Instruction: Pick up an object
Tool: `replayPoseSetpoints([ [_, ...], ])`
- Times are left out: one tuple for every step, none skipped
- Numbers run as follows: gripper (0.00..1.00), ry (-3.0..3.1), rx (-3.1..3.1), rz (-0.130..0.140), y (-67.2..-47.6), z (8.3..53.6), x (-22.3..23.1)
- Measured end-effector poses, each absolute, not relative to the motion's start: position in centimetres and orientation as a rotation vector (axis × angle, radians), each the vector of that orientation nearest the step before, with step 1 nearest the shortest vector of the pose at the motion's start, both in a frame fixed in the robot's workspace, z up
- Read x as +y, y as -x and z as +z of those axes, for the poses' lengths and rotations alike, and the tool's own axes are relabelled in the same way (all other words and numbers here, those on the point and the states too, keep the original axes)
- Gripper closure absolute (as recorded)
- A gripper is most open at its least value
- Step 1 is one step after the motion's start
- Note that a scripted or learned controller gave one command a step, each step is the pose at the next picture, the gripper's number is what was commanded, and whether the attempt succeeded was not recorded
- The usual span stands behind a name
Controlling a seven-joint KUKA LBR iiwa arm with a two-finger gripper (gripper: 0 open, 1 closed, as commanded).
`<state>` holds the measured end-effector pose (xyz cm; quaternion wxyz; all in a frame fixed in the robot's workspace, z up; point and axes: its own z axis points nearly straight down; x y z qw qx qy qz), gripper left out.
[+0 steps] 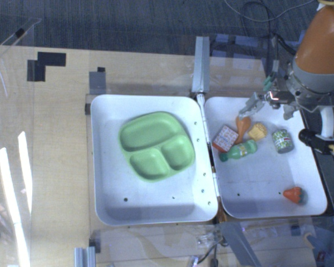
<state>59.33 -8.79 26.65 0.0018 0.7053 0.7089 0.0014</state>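
The right bin [267, 196] holds several small objects. An orange carrot [242, 129] lies beside a yellow piece [258, 131]. A pink box [225, 138] and a green bottle [239, 151] lie just left and below them. A small green can [282, 141] stands to the right, and a red-orange piece [293, 194] sits near the front right corner. My gripper [252, 105] hangs at the bin's back, just above the carrot's top end, reaching in from the right. Nothing is visibly held in it.
The left bin [108, 199] carries a green divided plate [156, 145]. A metal divider post [200, 65] stands between the bins at the back. The arm's orange band [322, 38] and cables crowd the upper right.
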Motion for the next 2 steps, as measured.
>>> replayPoseSetpoints([
  [0.0, -2.293, 2.144, 0.004, -61.2, 14.1, -10.0],
  [0.0, -2.277, 2.158, 0.006, -65.5, 8.7, -14.2],
])
